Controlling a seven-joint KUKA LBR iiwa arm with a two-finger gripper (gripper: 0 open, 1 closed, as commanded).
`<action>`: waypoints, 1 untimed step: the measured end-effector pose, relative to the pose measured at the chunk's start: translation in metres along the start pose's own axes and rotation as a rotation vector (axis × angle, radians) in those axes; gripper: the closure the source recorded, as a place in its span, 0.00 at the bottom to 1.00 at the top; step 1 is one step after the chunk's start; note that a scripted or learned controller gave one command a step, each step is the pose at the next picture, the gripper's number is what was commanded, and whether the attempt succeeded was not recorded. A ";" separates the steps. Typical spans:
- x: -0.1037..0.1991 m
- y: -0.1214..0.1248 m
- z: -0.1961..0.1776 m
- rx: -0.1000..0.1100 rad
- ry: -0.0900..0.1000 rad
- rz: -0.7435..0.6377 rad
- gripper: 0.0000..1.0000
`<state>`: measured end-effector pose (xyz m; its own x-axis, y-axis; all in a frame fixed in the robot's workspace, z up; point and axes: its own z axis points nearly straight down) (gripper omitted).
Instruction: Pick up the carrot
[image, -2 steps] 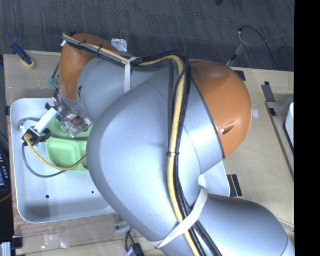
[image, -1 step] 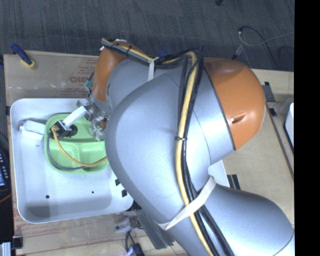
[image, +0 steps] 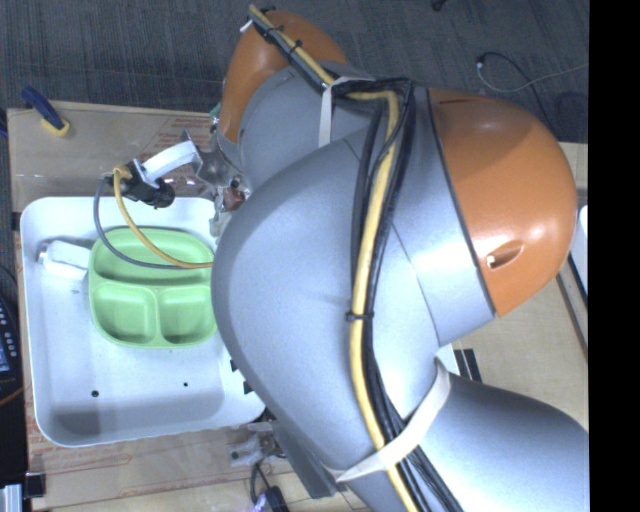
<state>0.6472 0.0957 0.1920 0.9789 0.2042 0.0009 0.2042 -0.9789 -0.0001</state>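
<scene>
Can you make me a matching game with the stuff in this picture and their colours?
Things:
1. divided tray
2. bin
3. arm
4. cable

Colours:
A. grey with an orange band
B. yellow
C. light green
D. white

Pairs: 1-C, 2-D, 3-A, 4-B

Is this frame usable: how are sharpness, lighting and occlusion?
Camera view: sharp, evenly lit, no strong glare; the arm looms large and blocks much of the bench; the white bin and green tray stay readable, with soft shadow in the bin's lower-left corner.
</scene>
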 end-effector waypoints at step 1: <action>0.006 -0.015 -0.067 0.000 0.001 0.000 1.00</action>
<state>0.6501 0.1114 0.2588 0.9789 0.2044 0.0014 0.2044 -0.9789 0.0002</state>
